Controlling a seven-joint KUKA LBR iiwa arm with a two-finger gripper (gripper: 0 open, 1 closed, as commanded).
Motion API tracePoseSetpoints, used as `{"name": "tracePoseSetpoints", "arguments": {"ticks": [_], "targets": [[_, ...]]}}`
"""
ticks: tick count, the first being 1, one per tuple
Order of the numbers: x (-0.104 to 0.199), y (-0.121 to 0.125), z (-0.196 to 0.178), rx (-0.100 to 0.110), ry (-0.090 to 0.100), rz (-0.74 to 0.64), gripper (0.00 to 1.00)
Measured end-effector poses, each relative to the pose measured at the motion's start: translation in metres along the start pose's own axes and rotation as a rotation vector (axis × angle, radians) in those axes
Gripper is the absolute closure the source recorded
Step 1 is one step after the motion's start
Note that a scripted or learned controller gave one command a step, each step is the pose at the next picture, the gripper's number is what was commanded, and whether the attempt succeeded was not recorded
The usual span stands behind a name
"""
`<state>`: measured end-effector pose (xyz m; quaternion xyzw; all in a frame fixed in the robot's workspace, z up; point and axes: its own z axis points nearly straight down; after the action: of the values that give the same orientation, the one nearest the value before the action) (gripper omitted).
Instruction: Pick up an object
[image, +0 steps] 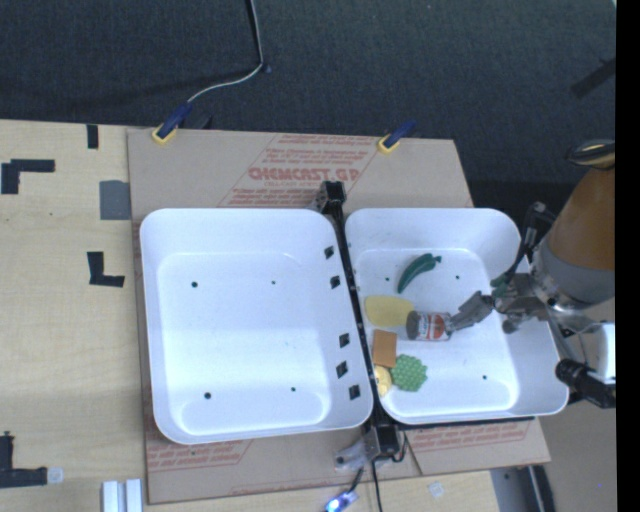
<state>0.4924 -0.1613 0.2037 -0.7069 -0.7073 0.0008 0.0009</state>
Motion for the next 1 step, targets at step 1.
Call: {"name": "tracePoseSetpoints", "arguments": {"ticks": [1], "targets": [[0.0281, 0.0476, 0.0892, 0.004, 0.002, -0.004, 0.0]]}}
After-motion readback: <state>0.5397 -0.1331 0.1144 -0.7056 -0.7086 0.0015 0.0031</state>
